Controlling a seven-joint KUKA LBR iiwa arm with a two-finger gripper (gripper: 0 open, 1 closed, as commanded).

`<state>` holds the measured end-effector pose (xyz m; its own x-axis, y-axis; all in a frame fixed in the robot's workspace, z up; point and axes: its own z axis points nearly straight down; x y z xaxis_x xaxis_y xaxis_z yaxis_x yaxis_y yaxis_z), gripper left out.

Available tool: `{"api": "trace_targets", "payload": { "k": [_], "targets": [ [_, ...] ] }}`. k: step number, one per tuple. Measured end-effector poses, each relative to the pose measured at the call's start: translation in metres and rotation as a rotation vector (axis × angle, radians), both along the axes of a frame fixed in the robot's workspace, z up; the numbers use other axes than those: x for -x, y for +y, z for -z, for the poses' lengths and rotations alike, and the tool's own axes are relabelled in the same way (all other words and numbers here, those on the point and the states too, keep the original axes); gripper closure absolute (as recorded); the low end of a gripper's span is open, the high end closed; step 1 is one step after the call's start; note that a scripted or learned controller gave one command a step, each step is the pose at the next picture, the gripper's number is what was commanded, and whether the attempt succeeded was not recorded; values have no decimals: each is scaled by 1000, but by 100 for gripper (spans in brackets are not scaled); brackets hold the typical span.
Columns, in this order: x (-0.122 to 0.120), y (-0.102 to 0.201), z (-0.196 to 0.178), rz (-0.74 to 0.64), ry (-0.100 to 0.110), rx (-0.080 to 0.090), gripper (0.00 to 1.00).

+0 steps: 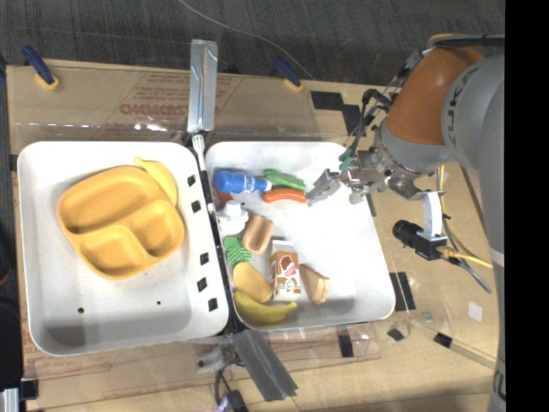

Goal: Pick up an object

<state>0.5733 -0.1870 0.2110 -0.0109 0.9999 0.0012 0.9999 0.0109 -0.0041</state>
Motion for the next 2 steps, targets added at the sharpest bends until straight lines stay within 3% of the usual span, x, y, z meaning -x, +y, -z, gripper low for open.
{"api": "trace_targets", "payload": {
  "k": [1, 2],
  "targets": [
    [0, 0, 0, 0, 0, 0, 0],
    [81, 34, 108, -89, -5, 0, 0]
  ]
}}
